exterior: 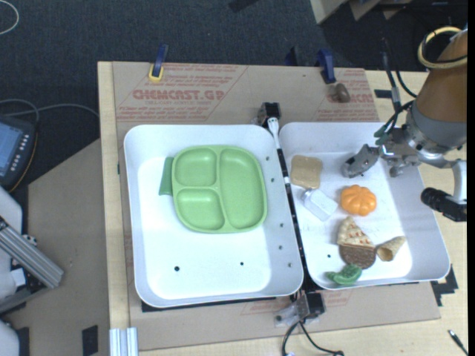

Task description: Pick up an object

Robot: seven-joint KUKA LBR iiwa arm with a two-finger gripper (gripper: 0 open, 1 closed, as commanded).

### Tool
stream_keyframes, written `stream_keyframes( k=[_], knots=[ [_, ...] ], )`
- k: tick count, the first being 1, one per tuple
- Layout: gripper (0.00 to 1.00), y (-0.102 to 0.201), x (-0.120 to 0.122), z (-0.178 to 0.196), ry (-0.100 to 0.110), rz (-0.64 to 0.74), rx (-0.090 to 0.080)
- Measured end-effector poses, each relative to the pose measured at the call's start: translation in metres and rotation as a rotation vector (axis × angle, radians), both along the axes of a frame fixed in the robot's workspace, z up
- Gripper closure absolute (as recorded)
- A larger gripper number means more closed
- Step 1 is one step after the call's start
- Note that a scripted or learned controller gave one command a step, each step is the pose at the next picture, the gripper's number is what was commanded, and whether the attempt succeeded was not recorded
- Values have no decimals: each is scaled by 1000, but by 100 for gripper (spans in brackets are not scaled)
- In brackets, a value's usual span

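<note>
Plywood bench [223,87], two white bins, nothing lifted yet.
Left bin [148,221] holds a green divided tray [220,188]; right bin holds the orange pumpkin [358,200] among other toys; above it the gripper [364,162] hovers, grasping nothing, finger spread unclear.

In the right bin you have a tan bread slice [306,171] at upper left, a clear wrapped piece [319,204] just below it, an orange pumpkin [358,200] mid-bin, and lower down a wedge [356,242], a cone [391,248] and a green pepper [345,275].
</note>
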State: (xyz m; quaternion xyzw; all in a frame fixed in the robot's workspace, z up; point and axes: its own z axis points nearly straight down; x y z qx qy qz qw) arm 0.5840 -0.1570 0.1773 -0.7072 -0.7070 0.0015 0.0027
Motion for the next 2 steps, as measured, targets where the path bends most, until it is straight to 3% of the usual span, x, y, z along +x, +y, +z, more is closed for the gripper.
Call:
stream_keyframes(
  k=[1,2],
  knots=[
    [0,1,5,-62,0,0,0],
    [0,2,5,-95,-1,1,0]
  ],
)
